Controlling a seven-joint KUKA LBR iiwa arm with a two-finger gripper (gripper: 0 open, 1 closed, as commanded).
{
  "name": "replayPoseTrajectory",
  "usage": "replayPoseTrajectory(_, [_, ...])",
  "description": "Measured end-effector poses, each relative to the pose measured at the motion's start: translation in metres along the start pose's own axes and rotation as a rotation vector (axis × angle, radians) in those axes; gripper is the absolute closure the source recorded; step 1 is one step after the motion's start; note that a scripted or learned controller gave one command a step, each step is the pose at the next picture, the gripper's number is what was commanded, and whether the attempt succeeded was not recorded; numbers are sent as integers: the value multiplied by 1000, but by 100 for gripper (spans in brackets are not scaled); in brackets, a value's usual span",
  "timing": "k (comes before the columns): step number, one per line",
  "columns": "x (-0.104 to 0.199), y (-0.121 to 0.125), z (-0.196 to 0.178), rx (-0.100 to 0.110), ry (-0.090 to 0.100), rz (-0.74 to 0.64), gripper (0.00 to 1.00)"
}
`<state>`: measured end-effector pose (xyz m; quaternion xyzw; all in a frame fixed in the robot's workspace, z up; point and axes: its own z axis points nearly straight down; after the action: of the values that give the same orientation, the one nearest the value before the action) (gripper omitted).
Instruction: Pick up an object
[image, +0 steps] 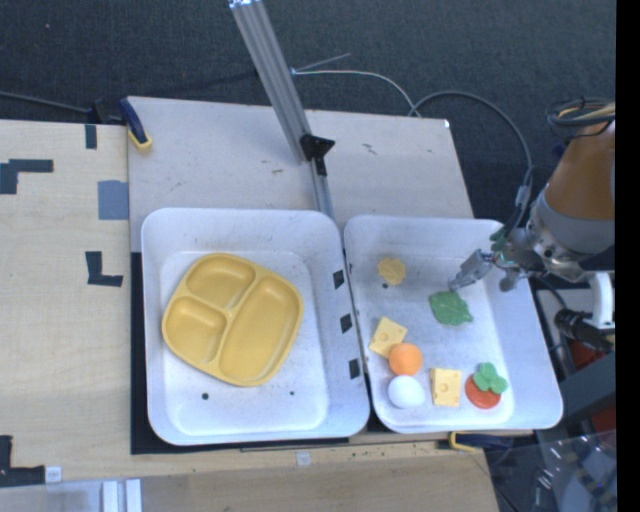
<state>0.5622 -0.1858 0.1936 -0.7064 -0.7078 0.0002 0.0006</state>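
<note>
The right bin (520, 330) holds several toy foods: a green leafy piece (450, 307), a small yellow lump (391, 270), a cheese wedge (387, 336), an orange ball (405, 358), a white egg (405, 391), a second cheese piece (446, 386) and a red piece with a green top (485, 388). My gripper (486, 280) hangs over the bin's upper right part, just above and right of the green piece. Its fingers are spread open with nothing between them.
A yellow divided plate (233, 317) lies in the left bin (160, 260). A slanted metal pole (280, 85) crosses above the bench toward the bins' shared rim. Cables (480, 105) run behind the right bin.
</note>
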Motion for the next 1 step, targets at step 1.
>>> replayPoseTrajectory(1, [-24, 85, 109, -1, -2, -1, 0])
